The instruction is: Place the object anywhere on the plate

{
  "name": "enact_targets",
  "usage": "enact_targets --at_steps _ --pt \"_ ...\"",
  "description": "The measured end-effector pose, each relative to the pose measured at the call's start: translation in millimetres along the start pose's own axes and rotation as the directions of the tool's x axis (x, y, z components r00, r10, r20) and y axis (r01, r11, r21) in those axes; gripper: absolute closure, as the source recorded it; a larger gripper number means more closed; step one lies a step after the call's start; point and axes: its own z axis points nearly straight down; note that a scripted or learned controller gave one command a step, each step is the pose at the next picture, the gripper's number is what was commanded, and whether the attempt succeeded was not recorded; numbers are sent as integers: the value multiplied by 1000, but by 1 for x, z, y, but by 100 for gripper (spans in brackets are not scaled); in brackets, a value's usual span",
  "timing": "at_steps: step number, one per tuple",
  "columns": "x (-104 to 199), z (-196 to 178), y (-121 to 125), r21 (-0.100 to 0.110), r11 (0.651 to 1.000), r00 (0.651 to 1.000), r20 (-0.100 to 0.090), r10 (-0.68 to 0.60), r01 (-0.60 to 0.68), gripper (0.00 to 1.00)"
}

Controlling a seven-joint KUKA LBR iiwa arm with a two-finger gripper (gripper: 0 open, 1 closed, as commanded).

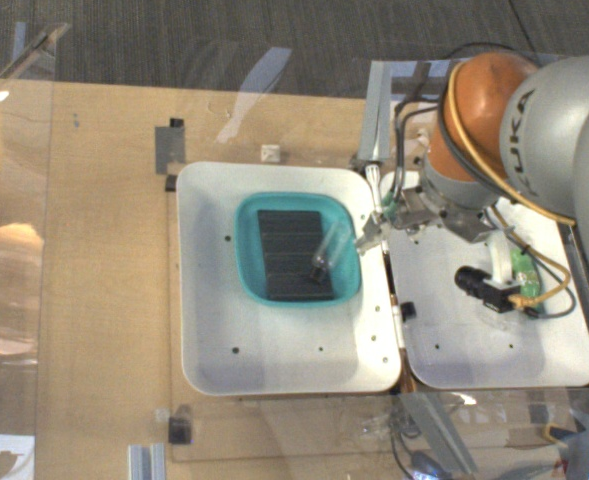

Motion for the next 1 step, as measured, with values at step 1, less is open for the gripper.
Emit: enact_targets --at_steps 1 --pt "4 -1 19 -1 999 999 0 -39 39 0"
